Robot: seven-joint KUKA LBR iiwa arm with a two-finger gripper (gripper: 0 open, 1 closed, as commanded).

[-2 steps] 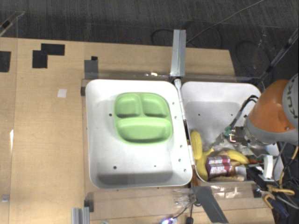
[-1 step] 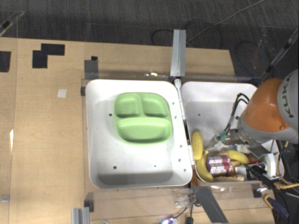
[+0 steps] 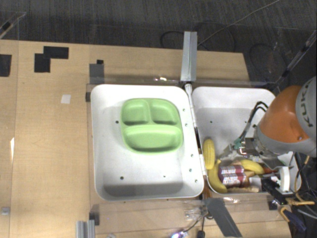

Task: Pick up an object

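Bins point(image 3: 106, 182) on wooden bench point(image 3: 44, 143)

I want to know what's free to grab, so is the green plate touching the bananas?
Apart. The camera view shows the green plate in the left bin and the bananas in the right bin, with the bins' walls between them.

Bright, even overhead light; soft shadows.

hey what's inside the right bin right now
In the right bin, near its front: a yellow banana by the left wall, a second banana, and a dark red can lying on its side. The arm covers the bin's right part, so anything beneath it is hidden.
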